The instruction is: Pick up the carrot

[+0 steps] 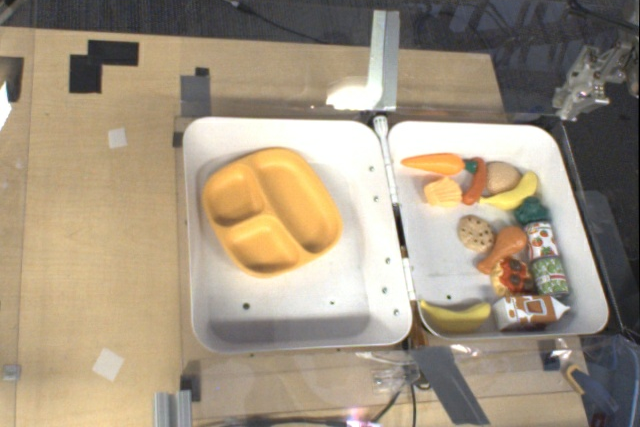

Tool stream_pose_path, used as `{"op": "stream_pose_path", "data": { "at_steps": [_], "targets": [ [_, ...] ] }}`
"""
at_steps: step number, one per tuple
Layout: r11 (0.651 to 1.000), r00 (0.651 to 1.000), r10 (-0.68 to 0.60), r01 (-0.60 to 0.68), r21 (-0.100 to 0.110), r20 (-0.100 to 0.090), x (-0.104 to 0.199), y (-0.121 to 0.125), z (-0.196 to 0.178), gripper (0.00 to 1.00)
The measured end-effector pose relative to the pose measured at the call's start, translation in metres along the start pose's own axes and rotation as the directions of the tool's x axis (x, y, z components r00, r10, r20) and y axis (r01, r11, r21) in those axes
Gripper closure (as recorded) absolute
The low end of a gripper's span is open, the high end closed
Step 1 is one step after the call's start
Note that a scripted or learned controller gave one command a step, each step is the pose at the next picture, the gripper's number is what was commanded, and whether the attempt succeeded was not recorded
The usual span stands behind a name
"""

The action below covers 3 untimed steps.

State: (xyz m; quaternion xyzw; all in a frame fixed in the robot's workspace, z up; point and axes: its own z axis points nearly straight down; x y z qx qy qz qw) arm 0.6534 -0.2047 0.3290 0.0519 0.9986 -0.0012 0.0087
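The toy carrot [432,161] lies at the right bin's [440,255] far left corner, tip toward the divider. It looks like light, stiff, slick plastic; best grabbed mid-body. The pincer [590,85] hangs beyond the bin.

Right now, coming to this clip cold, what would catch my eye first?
Probably the big yellow divided tray, lying alone in the left bin. Next, the cluster of toy food along the right bin's far and right sides, with the orange carrot at its upper left, next to a sausage, and a banana at the near edge. The hand hangs beyond that bin's upper right corner.
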Motion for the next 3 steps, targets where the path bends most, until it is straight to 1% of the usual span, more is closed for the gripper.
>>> {"op": "stream_pose_path", "data": {
  "at_steps": [1, 2, 3],
  "targets": [
    [0.998, 0.998, -0.063, 0.063, -0.002, -0.009, 0.018, -0.002, 0.044, 1.0],
    [1.0, 1.0, -0.023, 0.023, -0.001, -0.009, 0.076, -0.006, 0.068, 1.0],
    [0.998, 0.998, -0.062, 0.062, 0.0, -0.001, -0.01, 0.002, 0.005, 1.0]
  ]
}}
